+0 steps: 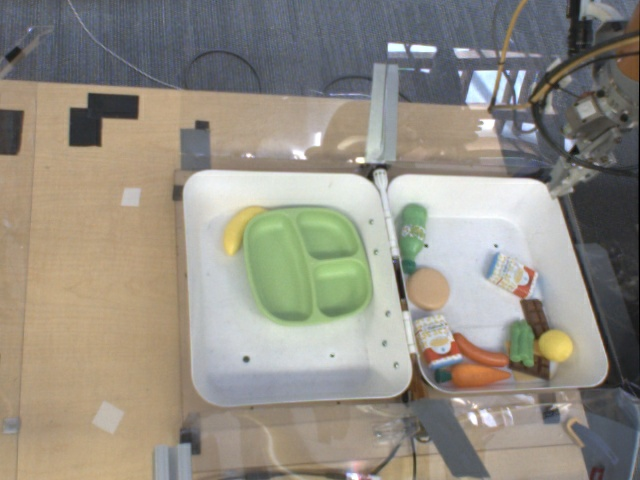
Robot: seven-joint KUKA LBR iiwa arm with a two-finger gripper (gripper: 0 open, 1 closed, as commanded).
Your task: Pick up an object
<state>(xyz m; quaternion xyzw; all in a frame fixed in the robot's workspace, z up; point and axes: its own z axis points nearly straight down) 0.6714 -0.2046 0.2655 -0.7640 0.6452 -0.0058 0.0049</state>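
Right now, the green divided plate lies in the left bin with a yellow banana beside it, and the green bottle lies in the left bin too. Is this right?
Not quite. The green divided plate and the yellow banana are in the left bin, but the green bottle lies in the right bin, next to the divider. The camera view shows it.

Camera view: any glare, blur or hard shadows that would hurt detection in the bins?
Camera view: lighting is even and the bins are sharp; glare sits on the clear sheet behind the right bin; soft shadow under the green tray; the gripper at the top right looks slightly blurred.
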